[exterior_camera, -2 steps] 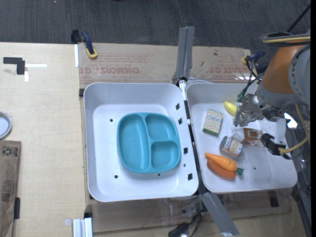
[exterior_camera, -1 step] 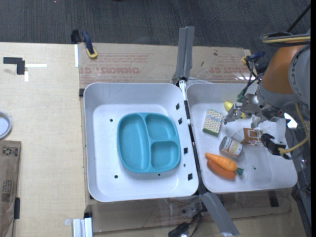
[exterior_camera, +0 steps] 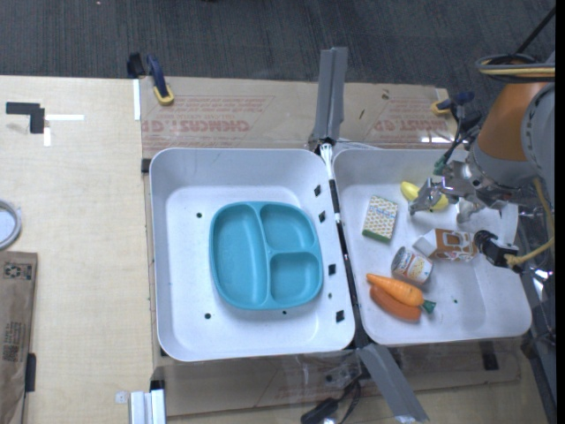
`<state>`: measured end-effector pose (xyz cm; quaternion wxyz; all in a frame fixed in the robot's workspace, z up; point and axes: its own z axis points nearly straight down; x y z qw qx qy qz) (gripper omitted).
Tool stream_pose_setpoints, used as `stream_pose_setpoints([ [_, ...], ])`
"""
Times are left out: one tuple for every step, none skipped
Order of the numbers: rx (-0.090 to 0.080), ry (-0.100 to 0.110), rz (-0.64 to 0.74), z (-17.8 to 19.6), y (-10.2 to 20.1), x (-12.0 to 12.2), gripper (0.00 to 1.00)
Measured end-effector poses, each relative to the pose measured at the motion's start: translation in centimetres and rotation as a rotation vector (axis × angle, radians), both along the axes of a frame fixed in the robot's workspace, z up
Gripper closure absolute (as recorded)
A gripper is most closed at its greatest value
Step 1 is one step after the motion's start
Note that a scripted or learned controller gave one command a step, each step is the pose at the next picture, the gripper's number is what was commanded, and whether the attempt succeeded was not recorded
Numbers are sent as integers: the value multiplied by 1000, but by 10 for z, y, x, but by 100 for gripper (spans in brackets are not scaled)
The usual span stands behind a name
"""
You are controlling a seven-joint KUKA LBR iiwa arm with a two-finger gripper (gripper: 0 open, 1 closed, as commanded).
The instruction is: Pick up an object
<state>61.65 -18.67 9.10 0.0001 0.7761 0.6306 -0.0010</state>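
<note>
Bins sit side by side on the bench: the left bin (exterior_camera: 177, 237) carries a blue divided plate (exterior_camera: 265, 254) at its centre, with bare white floor on every side of it. The right bin (exterior_camera: 494, 316) holds the loose items, crowded into its upper and middle part. A green-and-white packet (exterior_camera: 380, 217) lies at about 10 o'clock from that bin's centre, near the divider wall. A yellow piece (exterior_camera: 411, 190) lies at 12 o'clock, just beside the gripper (exterior_camera: 439, 196), which hangs over the bin's far right part near the rim. Whether its fingers are spread or closed cannot be told; nothing can be seen between them. A small carton (exterior_camera: 452, 245) lies below the gripper, a small tin (exterior_camera: 412, 266) just at its 8 o'clock, and two carrots (exterior_camera: 397, 296) lie at 6 o'clock, touching each other. Open floor remains along the near edge and toward the 4 o'clock corner.
</note>
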Motion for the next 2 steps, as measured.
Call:
stream_pose_setpoints([
  [0,0,0,0,0,0,0],
  [-1,0,2,9,0,0,100],
])
